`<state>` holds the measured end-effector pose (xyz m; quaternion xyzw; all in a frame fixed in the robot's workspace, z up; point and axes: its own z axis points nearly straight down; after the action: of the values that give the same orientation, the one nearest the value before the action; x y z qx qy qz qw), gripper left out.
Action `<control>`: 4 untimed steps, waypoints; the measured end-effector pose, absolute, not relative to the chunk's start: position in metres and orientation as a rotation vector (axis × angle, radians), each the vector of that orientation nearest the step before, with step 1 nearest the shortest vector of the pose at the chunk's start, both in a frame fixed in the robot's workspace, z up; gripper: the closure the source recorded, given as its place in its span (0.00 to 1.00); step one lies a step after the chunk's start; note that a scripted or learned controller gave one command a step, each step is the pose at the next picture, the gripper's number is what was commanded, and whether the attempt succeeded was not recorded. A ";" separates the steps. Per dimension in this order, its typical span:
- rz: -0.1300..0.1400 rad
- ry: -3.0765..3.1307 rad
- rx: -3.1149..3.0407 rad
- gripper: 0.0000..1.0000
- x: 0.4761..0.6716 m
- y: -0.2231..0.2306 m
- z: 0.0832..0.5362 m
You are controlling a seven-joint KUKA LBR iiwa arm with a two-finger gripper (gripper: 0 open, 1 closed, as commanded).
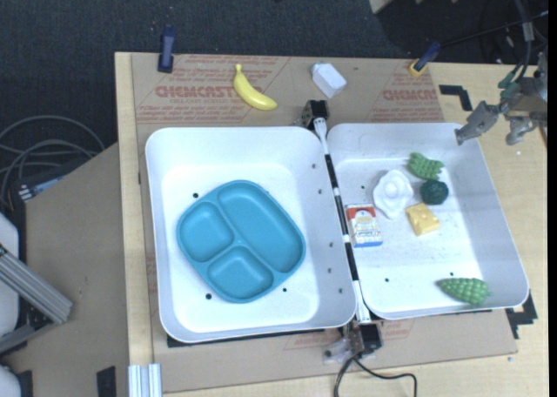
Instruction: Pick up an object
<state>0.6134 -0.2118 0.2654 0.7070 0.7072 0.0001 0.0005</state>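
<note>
The claw (496,123) hung at the far right, over the back corner of the right bin (496,238), its two fingers spread wide with nothing between them. It sat high and off to the side, probably so the camera could see the bins clearly before a grasp was chosen.

No single target was set, so anything in the right bin would do. A small cluster lay in its middle: a white cup (393,191) touching a red-and-white carton (365,225) on its left side, a yellow block (424,219) just beside it, a dark green ball (434,191) above the block, and a light green piece (425,165) nearest the claw. A bumpy green piece (464,289) lay alone near the front rim, well apart from the rest, which in my judgement made it the easiest pick, since fingers could close on it without bumping neighbours.

The left bin (165,212) held a blue tray (241,240) with three compartments, lying flat and hard to pinch. On the counter (200,90) behind the bins lay a banana (252,90) and a white block (329,79), outside both bins and likely out of play.

The task looked not yet started
</note>
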 end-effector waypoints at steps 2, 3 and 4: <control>0.000 2.223 2.219 0.00 0.667 -0.183 0.094; -0.001 2.223 2.221 0.00 0.660 -0.182 0.085; 0.000 2.222 2.218 1.00 0.661 -0.181 0.096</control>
<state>0.6614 -0.1815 0.0959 0.7064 0.7078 0.0000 0.0011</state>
